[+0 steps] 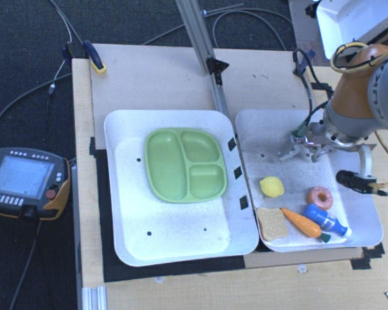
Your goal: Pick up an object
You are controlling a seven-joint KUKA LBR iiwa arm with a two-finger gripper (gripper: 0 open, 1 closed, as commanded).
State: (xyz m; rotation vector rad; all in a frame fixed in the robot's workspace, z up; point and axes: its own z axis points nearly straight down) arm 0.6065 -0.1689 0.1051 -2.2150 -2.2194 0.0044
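Toys, five of them, lie in the near part of the right bin: one round yellow lemon, one pink ring doughnut, one orange carrot with a green tip, one blue bottle, and one flat tan slice of bread. The carrot lies just beside the bread and touches the bottle; the lemon sits apart, nearer the bin's left wall.

The gripper hangs low over the far half of the same bin, well apart from the toys. Its thin metal fingers look spread, with nothing between them and only speckled white floor below. Whether the tips touch the floor cannot be told.

Two shallow white bins with rounded corners sit side by side on the tan bench. The left bin holds one smooth pale green plate, a rounded rectangle split into three compartments. One grey handheld controller with a screen rests off the bench at the left, on dark carpet.
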